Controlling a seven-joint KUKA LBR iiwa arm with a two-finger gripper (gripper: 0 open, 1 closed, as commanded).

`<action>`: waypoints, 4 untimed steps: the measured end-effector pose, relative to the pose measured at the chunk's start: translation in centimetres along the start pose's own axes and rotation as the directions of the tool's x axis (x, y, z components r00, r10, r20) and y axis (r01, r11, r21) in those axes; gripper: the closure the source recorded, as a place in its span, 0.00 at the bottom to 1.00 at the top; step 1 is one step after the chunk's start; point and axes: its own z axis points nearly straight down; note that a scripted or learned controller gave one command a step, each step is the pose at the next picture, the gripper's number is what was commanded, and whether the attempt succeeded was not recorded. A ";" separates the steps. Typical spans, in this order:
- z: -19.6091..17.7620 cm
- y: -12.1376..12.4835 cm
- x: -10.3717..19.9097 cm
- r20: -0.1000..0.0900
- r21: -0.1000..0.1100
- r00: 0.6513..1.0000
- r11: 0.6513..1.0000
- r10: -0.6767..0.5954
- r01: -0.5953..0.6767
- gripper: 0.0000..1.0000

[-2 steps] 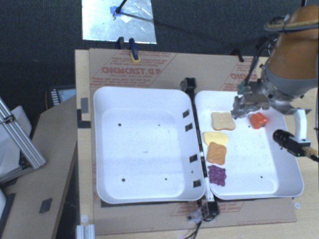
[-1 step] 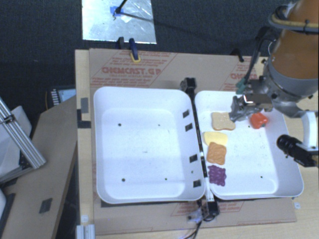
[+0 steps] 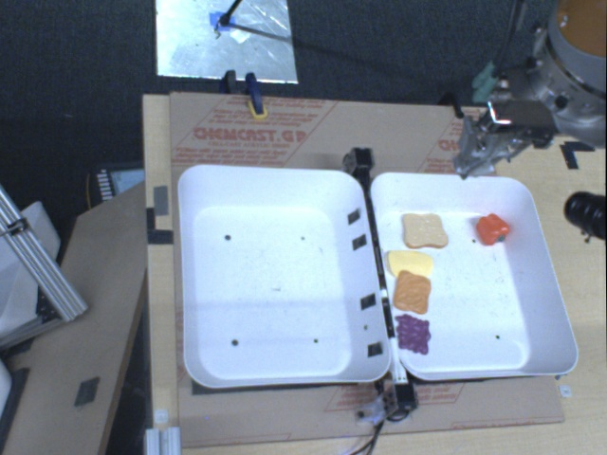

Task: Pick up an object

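In the right bin (image 3: 541, 282) lie several toy foods: a tan bread slice (image 3: 424, 230), a yellow cheese slice (image 3: 410, 263), an orange-brown cracker-like piece (image 3: 412, 291), a purple grape bunch (image 3: 413, 334) and a red-orange tomato-like piece (image 3: 491, 228). My gripper (image 3: 474, 159) hangs above the back rim of the right bin, behind the foods and apart from them. Nothing shows between its fingers.
The left bin (image 3: 275, 273) stands beside the right one, joined by a black hinge strip (image 3: 372, 254). Cardboard lies under both bins. A shiny metal sheet (image 3: 226, 27) lies at the back left. An aluminium frame (image 3: 33, 263) stands at the left edge.
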 end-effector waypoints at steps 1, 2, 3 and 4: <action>3.2 -0.1 9.1 0.001 0.016 1.000 1.000 -0.005 0.005 1.00; 10.1 -0.2 16.0 0.003 0.020 1.000 1.000 -0.002 0.002 1.00; 14.9 -0.2 10.0 0.004 0.017 1.000 1.000 0.011 -0.011 1.00; 4.3 0.0 14.3 -0.003 0.003 1.000 1.000 0.000 0.000 1.00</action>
